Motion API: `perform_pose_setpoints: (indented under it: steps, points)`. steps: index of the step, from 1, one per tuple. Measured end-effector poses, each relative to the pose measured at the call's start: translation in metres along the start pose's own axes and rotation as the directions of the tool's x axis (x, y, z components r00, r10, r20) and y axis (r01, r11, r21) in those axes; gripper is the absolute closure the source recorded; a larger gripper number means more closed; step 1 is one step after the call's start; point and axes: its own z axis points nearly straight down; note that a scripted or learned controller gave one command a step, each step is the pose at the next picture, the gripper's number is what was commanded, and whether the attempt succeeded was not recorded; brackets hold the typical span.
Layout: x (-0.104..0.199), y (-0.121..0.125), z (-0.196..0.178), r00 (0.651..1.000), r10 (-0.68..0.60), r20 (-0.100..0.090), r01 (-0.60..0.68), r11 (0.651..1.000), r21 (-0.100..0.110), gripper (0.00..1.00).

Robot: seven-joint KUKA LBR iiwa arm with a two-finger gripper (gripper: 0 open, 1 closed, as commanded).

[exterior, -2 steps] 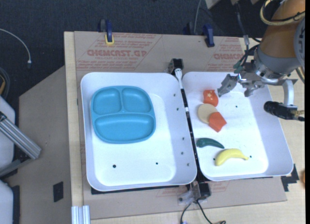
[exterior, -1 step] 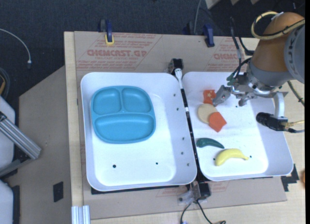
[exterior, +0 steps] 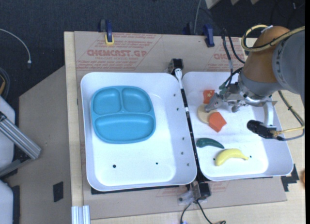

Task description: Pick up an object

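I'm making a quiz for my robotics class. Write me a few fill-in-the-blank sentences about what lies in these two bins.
1. The blue divided plate lies in the ____ bin.
2. The banana is coloured ____.
3. The dark green pepper lies directly ____ the banana in the view.
4. The gripper hangs over the ____ bin, near the two orange-red blocks.

Missing words: left; yellow; above; right
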Motion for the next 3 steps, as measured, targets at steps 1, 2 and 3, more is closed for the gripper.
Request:
perform_pose_setpoints:
  steps: [1, 2, 3]
  points:
    - [0.000, 0.002, -0.014, 1.000, -0.002, 0.002, 0.002, 1.000, -0.007, 1.00]
    - [0.005, 0.003, -0.078, 1.000, -0.003, 0.003, 0.003, 1.000, -0.006, 1.00]
    - [0.004, 0.005, -0.132, 1.000, -0.003, 0.003, 0.003, 1.000, -0.007, 1.00]
